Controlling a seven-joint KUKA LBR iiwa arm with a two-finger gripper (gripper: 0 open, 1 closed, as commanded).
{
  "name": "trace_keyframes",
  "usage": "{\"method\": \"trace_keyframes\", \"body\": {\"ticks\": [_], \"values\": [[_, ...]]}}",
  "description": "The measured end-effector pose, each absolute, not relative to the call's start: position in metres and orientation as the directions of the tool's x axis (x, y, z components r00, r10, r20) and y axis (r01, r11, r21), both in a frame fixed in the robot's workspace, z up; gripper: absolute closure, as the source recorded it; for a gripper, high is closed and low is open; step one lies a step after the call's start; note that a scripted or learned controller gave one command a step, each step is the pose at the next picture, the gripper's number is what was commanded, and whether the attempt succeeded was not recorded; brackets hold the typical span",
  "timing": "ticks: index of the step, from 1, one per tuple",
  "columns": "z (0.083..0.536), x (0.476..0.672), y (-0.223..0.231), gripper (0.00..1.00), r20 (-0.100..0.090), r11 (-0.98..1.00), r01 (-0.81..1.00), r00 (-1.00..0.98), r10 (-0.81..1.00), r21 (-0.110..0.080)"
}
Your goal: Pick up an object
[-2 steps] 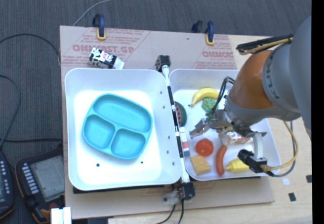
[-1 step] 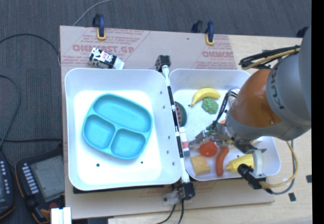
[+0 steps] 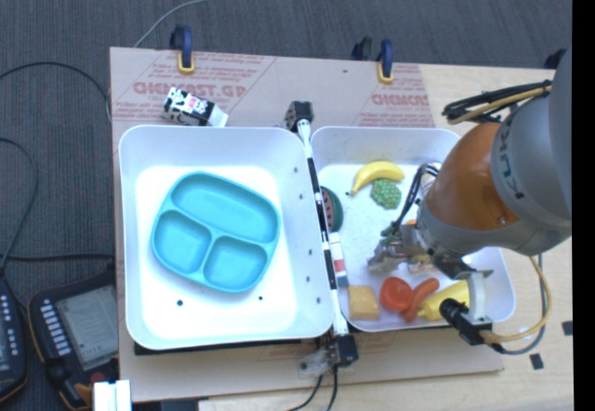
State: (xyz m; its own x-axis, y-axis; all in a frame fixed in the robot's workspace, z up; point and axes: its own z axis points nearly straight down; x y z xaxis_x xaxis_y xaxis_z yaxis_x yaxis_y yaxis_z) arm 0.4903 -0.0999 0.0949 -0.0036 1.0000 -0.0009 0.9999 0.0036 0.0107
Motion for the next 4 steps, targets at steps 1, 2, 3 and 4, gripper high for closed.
{"method": "trace_keyframes", "body": {"ticks": [1, 2, 3, 4], "values": [[0.094, 0.490, -0.100, 0.00, -0.001, 0.004, 1.000, -0.004, 1.000, 0.009], [0.087, 0.563, -0.097, 0.00, -0.002, 0.002, 1.000, -0.002, 1.000, 0.005], [0.094, 0.564, -0.097, 1.00, -0.003, 0.005, 1.000, -0.005, 1.000, 0.004], [0.094, 0.563, -0.097, 0.00, -0.003, 0.005, 1.000, -0.005, 1.000, 0.004]]}}
